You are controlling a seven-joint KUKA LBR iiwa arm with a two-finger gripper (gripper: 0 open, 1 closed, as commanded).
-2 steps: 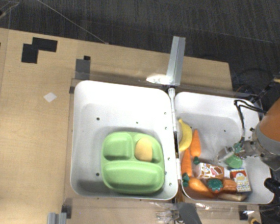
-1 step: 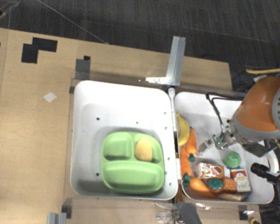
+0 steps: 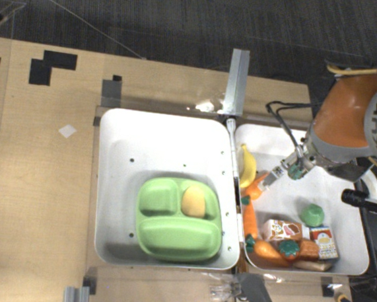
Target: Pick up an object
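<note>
My gripper point(image 3: 276, 175) hangs low in the right bin point(image 3: 357, 220), near its left side. It sits just right of a yellow banana point(image 3: 245, 164) and above a small orange carrot piece point(image 3: 255, 187). Whether it touches either one cannot be made out, and nothing is seen held in it. Further toys lie toward the front of that bin: a long carrot point(image 3: 250, 219), another carrot point(image 3: 268, 252), a green round piece point(image 3: 313, 214), a brown-and-white carton point(image 3: 282, 230) and a red-and-yellow carton point(image 3: 325, 242).
The left bin point(image 3: 129, 148) holds a green divided plate point(image 3: 175, 235) with a yellow, egg-shaped toy point(image 3: 195, 201) in its upper right compartment. A metal divider post point(image 3: 237, 79) stands between the bins at the back. The arm's orange band point(image 3: 345, 109) looms over the right bin's far corner.
</note>
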